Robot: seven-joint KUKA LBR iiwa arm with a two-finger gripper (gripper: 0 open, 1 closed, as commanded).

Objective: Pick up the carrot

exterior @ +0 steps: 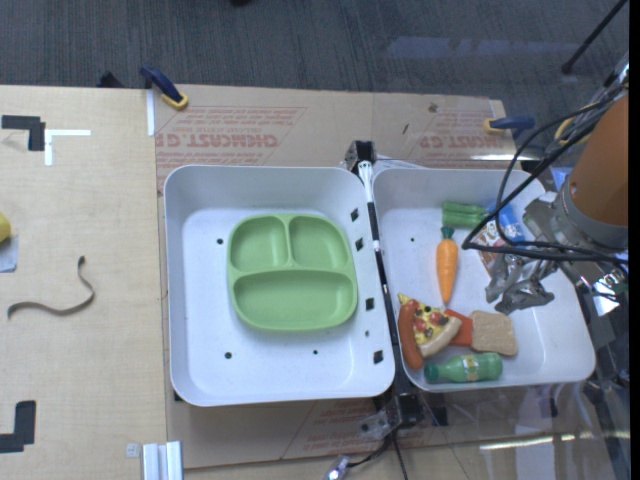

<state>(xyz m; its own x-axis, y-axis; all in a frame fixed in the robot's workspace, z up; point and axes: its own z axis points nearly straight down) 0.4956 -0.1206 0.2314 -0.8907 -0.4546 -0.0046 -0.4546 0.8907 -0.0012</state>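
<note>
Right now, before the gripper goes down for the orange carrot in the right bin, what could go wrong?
1. The grey two-finger gripper hangs to the right of the orange carrot with green top, not over it; a straight descent would probably miss.
2. The pizza slice and red sausage lie just below the carrot's tip and could get nudged.

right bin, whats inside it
In the right bin: a carrot, pizza slice, bread slice, green bottle and a green item. The end effector hangs over the far side, covering whatever lies beneath.
</note>
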